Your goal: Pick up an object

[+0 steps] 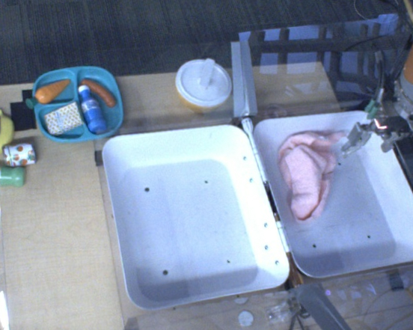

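One pink cloth lies lengthwise, top-to-bottom.

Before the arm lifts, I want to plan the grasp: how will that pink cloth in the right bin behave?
The pink cloth lies crumpled in folds, so it is probably floppy and will drape. It looks light. Pushed, it likely bunches rather than slides across the right bin.
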Robot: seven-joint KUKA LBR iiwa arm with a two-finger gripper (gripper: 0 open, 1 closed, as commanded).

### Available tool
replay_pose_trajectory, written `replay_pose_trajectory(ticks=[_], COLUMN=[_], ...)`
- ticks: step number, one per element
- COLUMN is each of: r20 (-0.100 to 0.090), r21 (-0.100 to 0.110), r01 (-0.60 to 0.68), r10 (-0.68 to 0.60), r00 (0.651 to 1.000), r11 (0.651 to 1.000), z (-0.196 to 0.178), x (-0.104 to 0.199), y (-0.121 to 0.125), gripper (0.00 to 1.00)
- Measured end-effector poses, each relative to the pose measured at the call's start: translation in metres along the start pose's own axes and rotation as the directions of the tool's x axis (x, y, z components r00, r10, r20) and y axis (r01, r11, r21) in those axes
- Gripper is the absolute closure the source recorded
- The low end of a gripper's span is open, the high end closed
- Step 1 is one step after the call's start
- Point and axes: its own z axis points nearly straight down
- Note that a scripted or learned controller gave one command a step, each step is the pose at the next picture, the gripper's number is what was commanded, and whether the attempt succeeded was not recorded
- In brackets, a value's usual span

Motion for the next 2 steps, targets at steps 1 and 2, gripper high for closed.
replay_pose_trajectory(ticks=[1,2], r20=[0.0,0.002], r21=[-0.001,-0.008], r01=[0.079,0.166], r10=[-0.079,-0.166], r00=[0.997,0.986], r11=[0.997,0.986], z=[0.037,0.118], x=[0.05,0.064], y=[-0.008,0.024], gripper=[0.0,0.0])
